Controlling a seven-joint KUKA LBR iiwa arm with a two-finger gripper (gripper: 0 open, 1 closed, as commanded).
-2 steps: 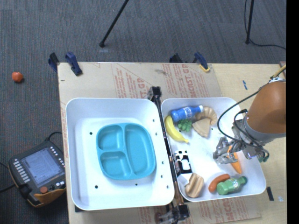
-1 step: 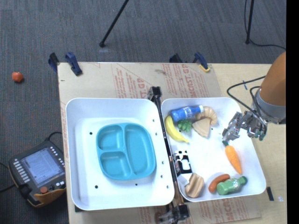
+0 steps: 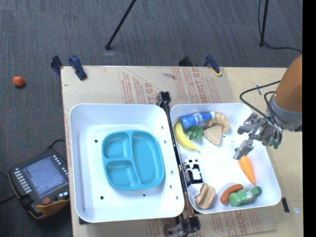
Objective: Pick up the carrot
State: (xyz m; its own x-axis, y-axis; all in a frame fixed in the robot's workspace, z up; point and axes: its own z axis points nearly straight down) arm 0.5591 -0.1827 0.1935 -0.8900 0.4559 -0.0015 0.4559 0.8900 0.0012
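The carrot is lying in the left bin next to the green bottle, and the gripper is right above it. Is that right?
Not quite. The carrot lies in the right bin, not the left one. The camera view shows it there near the green bottle, with the gripper just above its top end.

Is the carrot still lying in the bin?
Yes. The carrot lies flat on the right bin floor, gripper at its top end.
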